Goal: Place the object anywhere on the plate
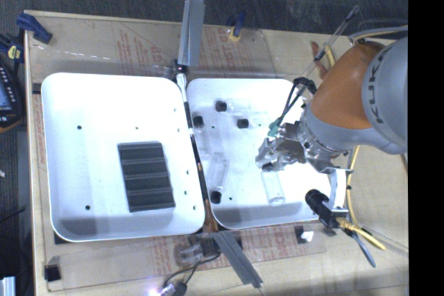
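A dark ribbed rectangular plate (146,177) lies flat in the left bin (69,100). In the right bin (243,90) a clear cylindrical object (272,189) lies near the front right. A second clear tube (218,172) lies near the bin's left wall. My gripper (272,157) hangs low over the right bin, just behind the clear cylinder's upper end. The metal of the gripper head hides how it meets the cylinder.
Small black pieces (220,106) (242,123) (198,121) (215,197) are scattered in the right bin. A metal divider bar (189,31) stands between the bins at the back. The arm's orange band (343,90) and cables crowd the right bin's right side.
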You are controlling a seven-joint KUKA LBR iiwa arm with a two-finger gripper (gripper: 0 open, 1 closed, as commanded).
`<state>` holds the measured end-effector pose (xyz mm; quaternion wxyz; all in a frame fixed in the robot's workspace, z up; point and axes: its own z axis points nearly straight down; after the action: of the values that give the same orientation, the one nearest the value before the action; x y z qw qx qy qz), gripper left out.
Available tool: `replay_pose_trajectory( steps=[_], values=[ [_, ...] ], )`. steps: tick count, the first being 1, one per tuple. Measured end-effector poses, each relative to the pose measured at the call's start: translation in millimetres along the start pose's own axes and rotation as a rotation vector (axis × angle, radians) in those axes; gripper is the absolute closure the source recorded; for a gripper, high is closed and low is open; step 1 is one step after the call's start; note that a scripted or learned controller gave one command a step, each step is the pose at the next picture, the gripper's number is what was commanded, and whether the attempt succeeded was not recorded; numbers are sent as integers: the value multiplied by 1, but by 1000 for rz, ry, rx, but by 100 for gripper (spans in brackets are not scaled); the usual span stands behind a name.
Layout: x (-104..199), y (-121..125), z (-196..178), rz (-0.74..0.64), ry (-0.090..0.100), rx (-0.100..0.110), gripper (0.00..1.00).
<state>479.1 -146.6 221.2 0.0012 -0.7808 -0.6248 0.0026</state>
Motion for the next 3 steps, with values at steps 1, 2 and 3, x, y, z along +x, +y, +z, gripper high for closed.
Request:
replay_pose_trajectory(
  steps=[1,2,3],
  values=[
    [123,30,19,-91,2,-1,100],
    [162,-40,15,-363,2,1,100],
    [233,-56,30,-479,2,2,100]
  ],
)
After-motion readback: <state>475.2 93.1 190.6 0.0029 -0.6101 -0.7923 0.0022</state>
